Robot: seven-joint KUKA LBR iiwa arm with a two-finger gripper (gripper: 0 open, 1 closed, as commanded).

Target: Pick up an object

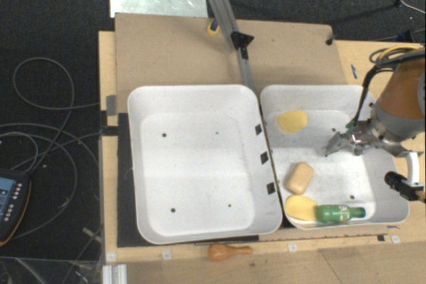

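Left bin (193, 163) has nothing in it, and the right bin (333, 98) has a yellow lump (292, 121) near the top, a tan block (299, 177) mid-way, then a yellow piece (301, 207) touching a green bottle (339, 213) along the front wall. Over on the right the gripper (341, 144) sits low in that bin with fingers (331, 147) spread apart, gripping nothing, near the tan block but not touching it.

Grey arm (399, 100) enters from right, orange band above wrist; end effector (335, 145) low, fingers spread apart.
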